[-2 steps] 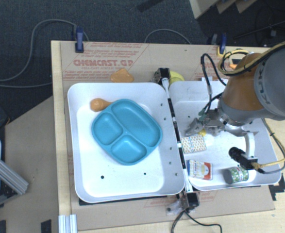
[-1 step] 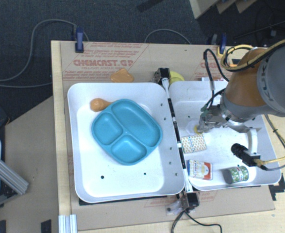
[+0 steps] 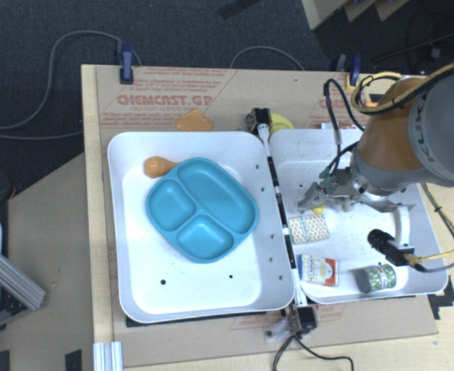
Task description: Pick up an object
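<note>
Occupying the left bin (image 3: pixel 145 284): a blue divided plate (image 3: pixel 202 207) at the centre, with three compartments; an orange drumstick (image 3: pixel 159 165) toward the far left corner, just beside the plate's rim. Right bin (image 3: pixel 300 157): a patterned packet (image 3: pixel 308 228) by the left wall; a white card (image 3: pixel 318 270) with red and yellow print, nearer the front edge; a green-labelled can (image 3: pixel 377 277) on its side at the front right. Arm (image 3: pixel 401 141): reaching over the right bin, fingers (image 3: pixel 317 198) low, just behind the packet; whether spread or pressed together cannot be told. Tabletop (image 3: pixel 172 91): an orange lump (image 3: pixel 194 120) and a yellow item (image 3: pixel 281 122) behind the bins.
</note>
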Robot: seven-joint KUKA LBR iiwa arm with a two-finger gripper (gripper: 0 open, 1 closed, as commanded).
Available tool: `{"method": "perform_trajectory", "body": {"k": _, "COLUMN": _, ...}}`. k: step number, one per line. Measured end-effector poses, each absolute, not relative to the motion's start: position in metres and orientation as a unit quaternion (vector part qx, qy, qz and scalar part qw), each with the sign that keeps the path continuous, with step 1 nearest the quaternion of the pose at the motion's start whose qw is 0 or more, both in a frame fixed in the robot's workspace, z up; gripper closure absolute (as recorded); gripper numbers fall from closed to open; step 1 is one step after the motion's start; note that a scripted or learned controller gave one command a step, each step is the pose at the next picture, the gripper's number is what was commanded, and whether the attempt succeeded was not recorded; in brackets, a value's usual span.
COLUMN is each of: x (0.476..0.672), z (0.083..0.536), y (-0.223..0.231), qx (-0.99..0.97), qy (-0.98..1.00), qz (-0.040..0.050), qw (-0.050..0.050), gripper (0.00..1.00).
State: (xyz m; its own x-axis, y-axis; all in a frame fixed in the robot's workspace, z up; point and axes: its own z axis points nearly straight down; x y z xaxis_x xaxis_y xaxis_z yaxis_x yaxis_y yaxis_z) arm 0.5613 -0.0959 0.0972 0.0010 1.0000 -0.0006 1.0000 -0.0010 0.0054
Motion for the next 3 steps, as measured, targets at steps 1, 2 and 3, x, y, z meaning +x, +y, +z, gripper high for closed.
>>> {"method": "perform_trajectory", "body": {"k": 1, "x": 0.577, "z": 0.084, "y": -0.100, "qx": 0.707, "qy": 0.708, "qz": 0.0002, "qw": 0.001, "gripper": 0.00}}
{"method": "perform_trajectory", "body": {"k": 2, "x": 0.579, "z": 0.097, "y": -0.100, "qx": 0.707, "qy": 0.707, "qz": 0.0029, "qw": 0.004, "gripper": 1.00}}
{"method": "perform_trajectory", "body": {"k": 3, "x": 0.578, "z": 0.097, "y": -0.100, "qx": 0.707, "qy": 0.707, "qz": 0.0023, "qw": 0.003, "gripper": 0.00}}
